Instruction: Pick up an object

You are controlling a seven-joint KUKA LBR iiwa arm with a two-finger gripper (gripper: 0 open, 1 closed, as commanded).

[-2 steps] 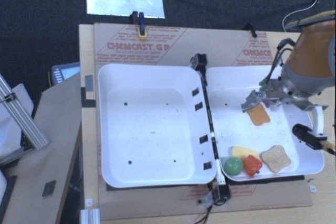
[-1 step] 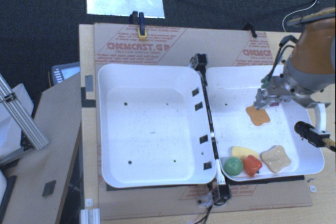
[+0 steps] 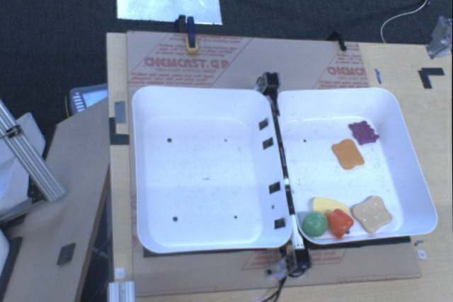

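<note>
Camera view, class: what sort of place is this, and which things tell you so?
Probably a robotics lab test bench. Two shallow white bins sit clamped on a board, toy food such as a slice of bread lies in the right one, and cables trail across dark carpet.

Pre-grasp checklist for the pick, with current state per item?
1. Targets present in right bin: ok. Purple piece, orange piece, toast, yellow piece, red piece, green ball.
2. Isolated target available: ok, the orange piece lies apart from the others.
3. Front cluster spacing: not ok, green ball, red piece and yellow piece are bunched together.
4. Clearance from wall: not ok for green ball and red piece, close to the front rim.
5. End effector state: cannot tell.
</note>
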